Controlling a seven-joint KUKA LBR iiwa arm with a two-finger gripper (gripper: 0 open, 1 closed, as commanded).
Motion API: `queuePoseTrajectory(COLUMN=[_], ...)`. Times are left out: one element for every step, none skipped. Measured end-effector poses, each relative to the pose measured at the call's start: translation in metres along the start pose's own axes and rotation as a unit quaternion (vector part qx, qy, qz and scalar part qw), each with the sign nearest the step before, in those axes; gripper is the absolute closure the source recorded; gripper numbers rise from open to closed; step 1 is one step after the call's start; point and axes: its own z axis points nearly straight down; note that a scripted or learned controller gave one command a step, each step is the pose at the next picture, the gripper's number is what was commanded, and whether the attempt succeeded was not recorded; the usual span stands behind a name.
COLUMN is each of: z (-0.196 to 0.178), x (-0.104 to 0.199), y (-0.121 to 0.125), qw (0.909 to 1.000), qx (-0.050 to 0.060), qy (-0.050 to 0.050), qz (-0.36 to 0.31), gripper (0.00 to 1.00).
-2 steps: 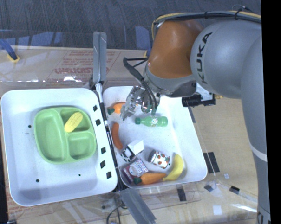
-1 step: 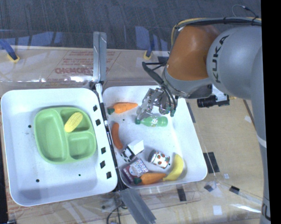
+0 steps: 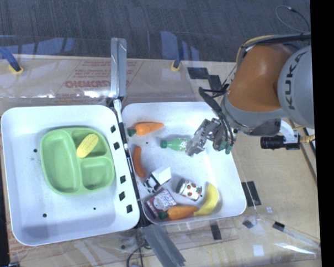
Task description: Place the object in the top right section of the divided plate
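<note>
Already the corn (image 3: 87,144) lies in the divided plate (image 3: 56,162)'s top right section; fingers (image 3: 196,146) spread, holding nothing.

Green divided plate (image 3: 63,162) smooth matt plastic; white bins (image 3: 21,219) glossy plastic.

In the right bin (image 3: 229,171) I see a carrot (image 3: 147,127) at the top, a green bottle (image 3: 173,142) near it, a sausage (image 3: 138,161) by the left wall, and a banana (image 3: 209,200) beside another carrot (image 3: 180,212) at the bottom.
</note>
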Motion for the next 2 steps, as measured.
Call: queuePoseTrajectory(z=[-0.003, -0.022], x=[0.096, 0.117], y=[0.028, 0.097], qw=[0.9995, 0.9991], qx=[0.0, 0.0], qy=[0.0, 0.0], qz=[0.032, -0.043], gripper=[1.0, 1.0])
